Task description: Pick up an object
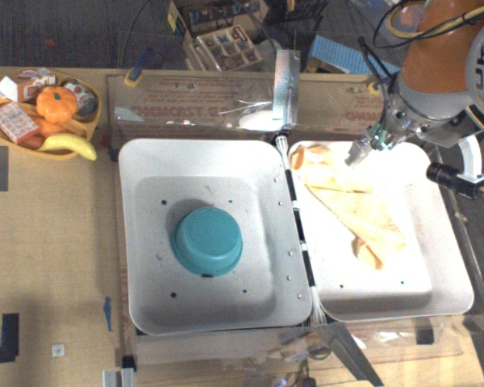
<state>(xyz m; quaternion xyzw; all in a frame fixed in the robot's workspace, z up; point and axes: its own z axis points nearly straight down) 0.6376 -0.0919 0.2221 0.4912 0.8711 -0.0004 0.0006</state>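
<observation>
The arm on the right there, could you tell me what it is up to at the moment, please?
The arm reaches in from the right, its pincer hanging over the far edge of the right bin, above a tan cloth lying there. A teal bowl sits upside down in the left bin, untouched. Nothing looks picked up yet.

Two bins sit side by side on the desk [48, 256], their inner walls touching. An upturned bowl [208, 241] rests in the middle of the left bin [145, 176]. A cloth [355, 208] lies spread in the right bin [444, 280], running from its far left corner toward its centre. The claw [361, 153] hangs over the right bin's far edge, above the cloth. A basket [8, 127] holding a pumpkin [56, 105] and a banana [68, 144] stands at the desk's far left corner, well apart from the bins
</observation>
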